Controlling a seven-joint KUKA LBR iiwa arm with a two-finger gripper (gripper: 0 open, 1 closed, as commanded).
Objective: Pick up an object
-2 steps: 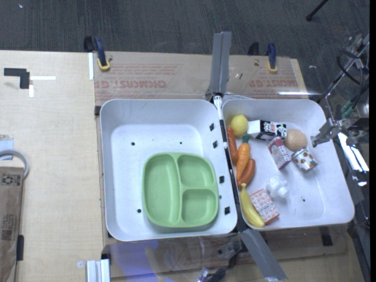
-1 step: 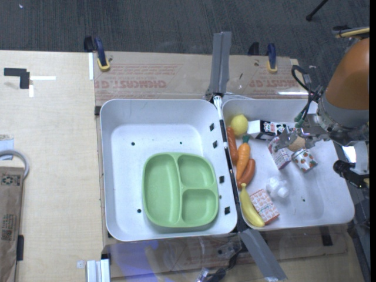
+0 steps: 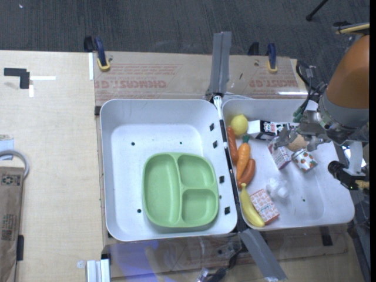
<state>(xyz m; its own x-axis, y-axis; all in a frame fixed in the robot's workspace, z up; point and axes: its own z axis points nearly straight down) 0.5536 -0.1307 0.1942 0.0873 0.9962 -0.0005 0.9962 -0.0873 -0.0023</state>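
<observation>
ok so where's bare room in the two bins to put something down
Left bin: bare floor borders the green tray on its far and left sides. Right bin: open floor at the near right corner. Its left edge is crowded with lemon, carrots and banana; packets cluster under the gripper.

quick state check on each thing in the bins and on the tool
green plate: flat, right way up in the left bin, compartments bare
lemon: at the right bin's left wall, far end
carrot: lying along that wall
banana: lying near the front corner
small carton: lying beside the banana
tool: low over small packets, grip unclear
</observation>
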